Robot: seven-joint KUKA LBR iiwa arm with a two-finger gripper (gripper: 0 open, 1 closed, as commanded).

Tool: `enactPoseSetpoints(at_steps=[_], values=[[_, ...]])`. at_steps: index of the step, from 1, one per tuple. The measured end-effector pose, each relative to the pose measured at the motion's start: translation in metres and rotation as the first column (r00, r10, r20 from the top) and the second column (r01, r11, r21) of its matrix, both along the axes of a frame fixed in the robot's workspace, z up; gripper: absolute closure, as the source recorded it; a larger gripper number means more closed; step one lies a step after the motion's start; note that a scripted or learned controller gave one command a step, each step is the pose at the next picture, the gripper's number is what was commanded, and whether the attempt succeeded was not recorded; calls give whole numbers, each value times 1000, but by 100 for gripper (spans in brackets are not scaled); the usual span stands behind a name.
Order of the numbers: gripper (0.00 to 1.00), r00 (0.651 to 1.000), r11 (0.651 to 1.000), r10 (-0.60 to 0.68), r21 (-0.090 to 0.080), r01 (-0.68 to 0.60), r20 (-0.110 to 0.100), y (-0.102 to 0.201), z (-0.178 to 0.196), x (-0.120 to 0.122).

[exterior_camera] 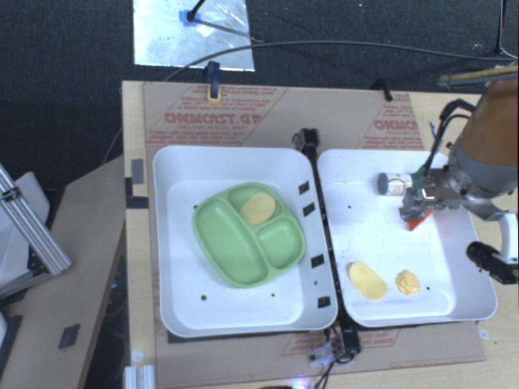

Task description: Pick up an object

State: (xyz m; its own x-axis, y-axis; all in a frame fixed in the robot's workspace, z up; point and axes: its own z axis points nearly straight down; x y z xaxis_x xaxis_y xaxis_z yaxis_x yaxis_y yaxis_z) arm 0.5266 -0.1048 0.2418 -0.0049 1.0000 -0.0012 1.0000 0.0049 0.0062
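Pincer [416,209] at right — grip state unreadable. Two yellow pieces [367,281] [407,282] lie below it, apart; a third [259,208] rests upper-centre in one green tray [235,254].

Dark carpet [65,71], shiny floor sheet [162,31]

A pale green plastic divided plate [243,245] with a light yellow oval piece [259,208] in one compartment lies in the left shallow white bin [174,298]. The right shallow white bin [462,298] holds two more yellow pieces, a flat oval one [366,280] and a small lumpy one [407,282], plus a red bit [415,222]. Under both is a tan cardboard sheet [268,112] printed with red lettering and diagonal stripes.
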Motion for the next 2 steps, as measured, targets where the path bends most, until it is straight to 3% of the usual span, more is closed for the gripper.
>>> enactPoseSetpoints(at_steps=[1,2], values=[[100,1000,1000,4,2,-4,-2,40,0,20],[100,1000,1000,6,3,-6,-3,102,-4,35]])
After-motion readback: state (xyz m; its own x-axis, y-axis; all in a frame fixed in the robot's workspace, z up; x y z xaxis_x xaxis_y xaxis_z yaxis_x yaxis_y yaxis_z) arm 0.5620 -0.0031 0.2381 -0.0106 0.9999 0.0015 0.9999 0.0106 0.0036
